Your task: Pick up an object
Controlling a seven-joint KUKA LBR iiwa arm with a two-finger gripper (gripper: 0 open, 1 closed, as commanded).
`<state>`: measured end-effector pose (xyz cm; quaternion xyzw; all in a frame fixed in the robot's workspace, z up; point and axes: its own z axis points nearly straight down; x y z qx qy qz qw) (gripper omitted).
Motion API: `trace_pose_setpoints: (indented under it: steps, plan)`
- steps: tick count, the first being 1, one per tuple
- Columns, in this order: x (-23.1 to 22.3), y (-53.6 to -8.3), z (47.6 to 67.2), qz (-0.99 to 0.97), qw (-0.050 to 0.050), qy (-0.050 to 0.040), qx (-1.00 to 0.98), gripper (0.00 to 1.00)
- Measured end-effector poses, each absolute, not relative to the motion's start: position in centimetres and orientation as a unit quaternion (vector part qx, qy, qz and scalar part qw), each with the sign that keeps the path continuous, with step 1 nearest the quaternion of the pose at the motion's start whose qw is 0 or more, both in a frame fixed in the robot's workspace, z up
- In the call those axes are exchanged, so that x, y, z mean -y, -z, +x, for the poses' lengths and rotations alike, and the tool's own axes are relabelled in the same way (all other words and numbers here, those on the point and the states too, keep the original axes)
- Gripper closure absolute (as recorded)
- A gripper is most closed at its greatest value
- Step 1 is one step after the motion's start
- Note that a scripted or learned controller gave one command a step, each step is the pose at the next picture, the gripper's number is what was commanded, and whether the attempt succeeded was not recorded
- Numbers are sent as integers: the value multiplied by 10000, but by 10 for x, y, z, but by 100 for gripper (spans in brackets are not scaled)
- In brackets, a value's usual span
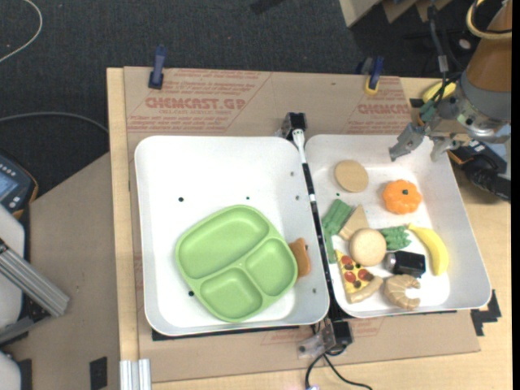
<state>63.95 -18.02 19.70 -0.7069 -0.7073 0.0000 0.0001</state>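
Observation:
My gripper [421,146] hangs over the far right corner of the right bin [471,242], open, with nothing between its fingers. Below it in that bin lie a tan round cookie [352,175], an orange pumpkin [401,197], a yellow banana [431,249], a pale round bun [367,247], a pizza slice [357,279], a black block [406,262], a bread piece [403,292] and two green pieces [336,216]. The cookie and the pumpkin lie nearest the gripper, both apart from it.
The left bin [162,185] holds a green divided plate [236,260] and a small brown piece [301,257] by its right wall. A black rod [307,187] runs along the divide between the bins. Blue clamps [157,67] hold the board's far edge.

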Motion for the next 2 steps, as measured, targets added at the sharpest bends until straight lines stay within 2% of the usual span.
trace_pose_setpoints:
  steps: [1, 2]
  plan:
    - [180, -96, 609, -7069, -20, 8, 7073, 0]
    - [180, -105, 610, -7072, -28, 13, 7070, 100]
